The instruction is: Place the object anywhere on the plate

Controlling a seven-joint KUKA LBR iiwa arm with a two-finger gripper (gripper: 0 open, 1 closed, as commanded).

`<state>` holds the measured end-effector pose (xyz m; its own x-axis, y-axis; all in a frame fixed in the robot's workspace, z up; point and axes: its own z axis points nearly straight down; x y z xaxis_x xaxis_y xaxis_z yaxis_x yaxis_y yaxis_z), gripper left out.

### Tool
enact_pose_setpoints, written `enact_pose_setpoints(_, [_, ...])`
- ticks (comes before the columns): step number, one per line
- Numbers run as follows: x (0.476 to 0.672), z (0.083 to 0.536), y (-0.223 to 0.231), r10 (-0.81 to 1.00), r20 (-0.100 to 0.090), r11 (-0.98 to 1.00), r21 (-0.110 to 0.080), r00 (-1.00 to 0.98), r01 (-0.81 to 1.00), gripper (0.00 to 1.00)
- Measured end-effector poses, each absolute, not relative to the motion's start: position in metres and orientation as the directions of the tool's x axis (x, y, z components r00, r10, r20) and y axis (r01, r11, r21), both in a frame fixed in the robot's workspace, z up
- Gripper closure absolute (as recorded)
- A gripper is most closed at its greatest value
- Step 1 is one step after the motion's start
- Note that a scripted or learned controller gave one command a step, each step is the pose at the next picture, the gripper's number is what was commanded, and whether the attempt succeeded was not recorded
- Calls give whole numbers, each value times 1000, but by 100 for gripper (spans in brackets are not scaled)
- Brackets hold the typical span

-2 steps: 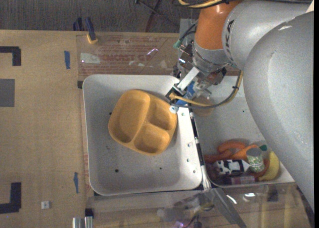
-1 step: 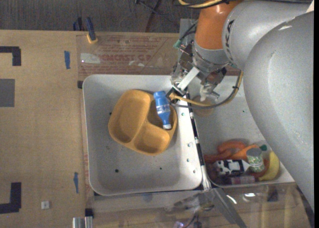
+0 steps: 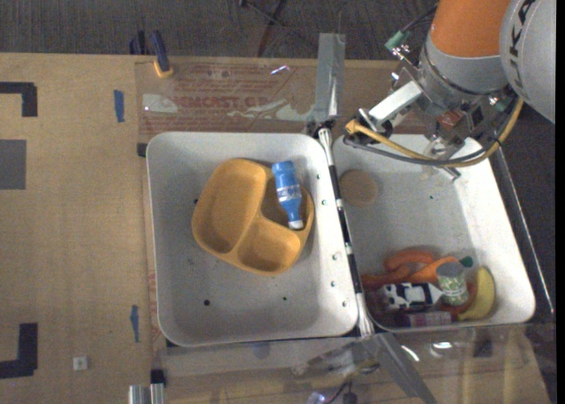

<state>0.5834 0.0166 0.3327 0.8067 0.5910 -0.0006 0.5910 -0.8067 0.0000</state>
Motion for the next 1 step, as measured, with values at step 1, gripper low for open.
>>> enact_pose_setpoints(1, [572,398,25,290,2,-957,0,957,290,0])
